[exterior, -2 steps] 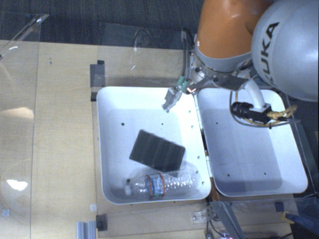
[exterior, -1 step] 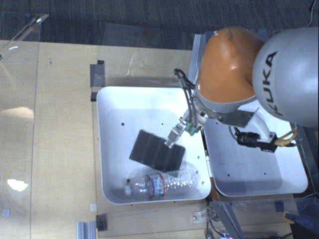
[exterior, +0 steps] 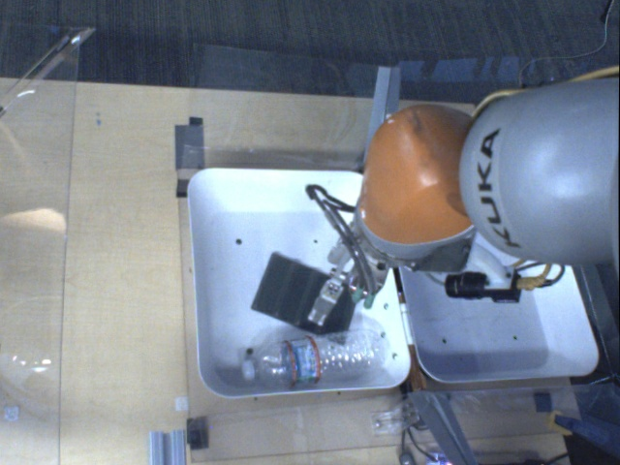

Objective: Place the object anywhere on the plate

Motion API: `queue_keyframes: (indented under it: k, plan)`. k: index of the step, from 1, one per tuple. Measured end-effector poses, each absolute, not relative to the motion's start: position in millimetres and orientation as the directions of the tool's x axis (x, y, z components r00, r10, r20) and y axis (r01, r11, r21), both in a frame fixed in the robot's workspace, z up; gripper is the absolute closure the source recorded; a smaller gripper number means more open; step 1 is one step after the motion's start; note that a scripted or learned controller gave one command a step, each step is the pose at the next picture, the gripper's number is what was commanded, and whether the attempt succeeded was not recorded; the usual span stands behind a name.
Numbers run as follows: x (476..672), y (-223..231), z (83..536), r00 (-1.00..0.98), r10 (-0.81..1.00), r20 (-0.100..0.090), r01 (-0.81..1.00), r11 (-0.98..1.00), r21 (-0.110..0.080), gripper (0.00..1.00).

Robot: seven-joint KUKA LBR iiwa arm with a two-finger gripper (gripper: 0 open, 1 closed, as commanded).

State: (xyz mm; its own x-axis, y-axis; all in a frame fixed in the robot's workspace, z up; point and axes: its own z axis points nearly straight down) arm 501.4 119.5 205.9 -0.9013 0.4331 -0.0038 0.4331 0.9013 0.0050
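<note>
A flat black square plate (exterior: 287, 290) lies tilted in the middle of the left white bin (exterior: 218, 260). A clear plastic bottle (exterior: 310, 358) with a blue-and-orange label lies on its side along the bin's front wall, just below the plate. My gripper (exterior: 334, 298) hangs low over the plate's right edge, a little above the bottle's right half. The orange band and grey wrist hide the bin's right rear corner.
The right white bin (exterior: 504, 356) sits beside the left one, largely covered by the arm. A black cable (exterior: 329, 206) loops out from the wrist over the left bin. Bare wooden bench (exterior: 97, 260) spreads to the left.
</note>
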Motion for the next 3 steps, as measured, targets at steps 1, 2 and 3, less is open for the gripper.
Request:
queue_keyframes:
  k: [1,2,3]
  plan:
    - [488.3,90.0,185.2,-0.984,0.177,-0.005,0.177,0.984,0.004,0.00]
    - [490.8,91.5,196.8,-0.984,0.178,-0.013,0.178,0.984,0.009,1.00]
    - [490.8,91.5,196.7,-0.984,0.178,-0.013,0.178,0.984,0.009,0.00]
